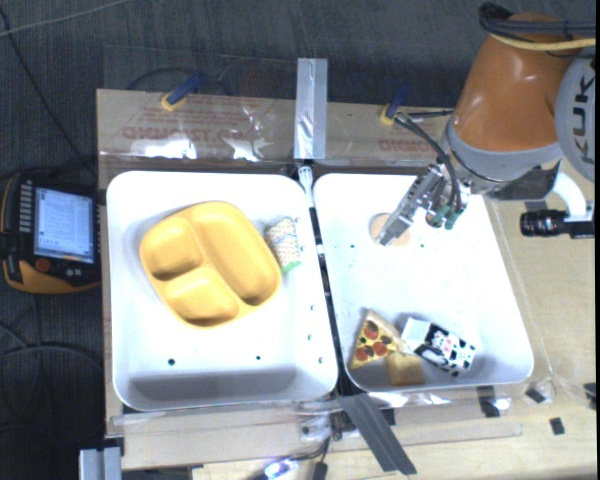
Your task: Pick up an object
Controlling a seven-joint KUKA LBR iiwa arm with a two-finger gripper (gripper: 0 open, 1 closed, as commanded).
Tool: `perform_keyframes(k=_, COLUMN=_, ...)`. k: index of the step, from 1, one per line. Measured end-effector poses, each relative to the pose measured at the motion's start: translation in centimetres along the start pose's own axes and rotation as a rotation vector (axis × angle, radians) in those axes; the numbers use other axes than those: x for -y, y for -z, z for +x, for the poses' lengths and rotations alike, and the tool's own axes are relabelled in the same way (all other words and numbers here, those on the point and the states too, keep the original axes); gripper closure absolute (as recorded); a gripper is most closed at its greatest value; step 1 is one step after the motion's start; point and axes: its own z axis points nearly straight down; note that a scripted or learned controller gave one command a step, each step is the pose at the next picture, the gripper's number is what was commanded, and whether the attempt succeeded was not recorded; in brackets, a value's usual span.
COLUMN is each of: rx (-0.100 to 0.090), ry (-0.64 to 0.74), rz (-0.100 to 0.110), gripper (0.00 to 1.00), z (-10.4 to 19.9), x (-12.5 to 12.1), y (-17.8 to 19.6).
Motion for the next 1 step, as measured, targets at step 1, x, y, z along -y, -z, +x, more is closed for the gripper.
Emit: perform_keyframes(k=1, rx=-0.001, ry=-0.377, rz=0.003, gripper=1.00, z=-2.22, x=0.03, y=-3.18)
